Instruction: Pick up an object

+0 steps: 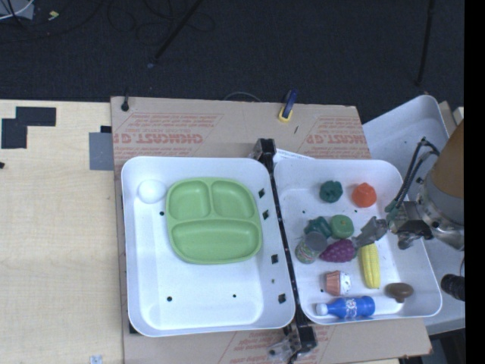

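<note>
Crowding right-of-centre: grey two-finger gripper [373, 231], finger state indiscernible, beside yellow plastic corn cob [369, 265] and purple plastic grape bunch [339, 250]. Risk: neighbours nudged, grasp missed.

Small toys are piled in the right bin [413, 298]: corn [369, 265], grapes [339, 250], a bottle [347, 307], an orange [364, 195]

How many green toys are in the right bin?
3: one dark green near the bin's far side beside the orange toy, one dark green mid-bin, one lighter green touching it. More may hide under the gripper.
</note>
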